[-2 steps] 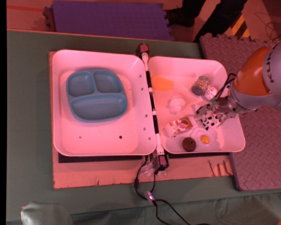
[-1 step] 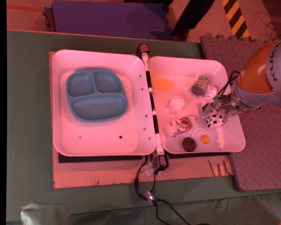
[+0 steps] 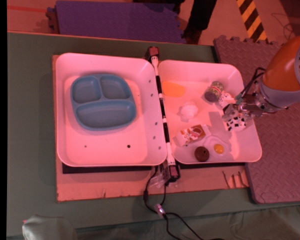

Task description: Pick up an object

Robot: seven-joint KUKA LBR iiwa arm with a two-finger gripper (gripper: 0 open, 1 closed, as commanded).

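Two white bins sit side by side on the tabletop point(image 3: 30, 109); the right bin point(image 3: 250, 151) holds all the loose pieces, so the gripper point(image 3: 236, 115) hangs low over its right side, just above a black-and-white checkered object point(image 3: 237, 123). Whether its fingers are apart or together, I cannot tell. The left bin point(image 3: 62, 149) carries a blue divided plate point(image 3: 103, 102).

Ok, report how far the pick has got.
Done: the arm has reached in and the gripper sits low at the right bin's right side, by a black-and-white patterned object. In hand: nothing clearly; I cannot tell whether that object is gripped. Left: a confirmed grasp and lift. The fried egg, brown cookie and round jar lie in the bin.
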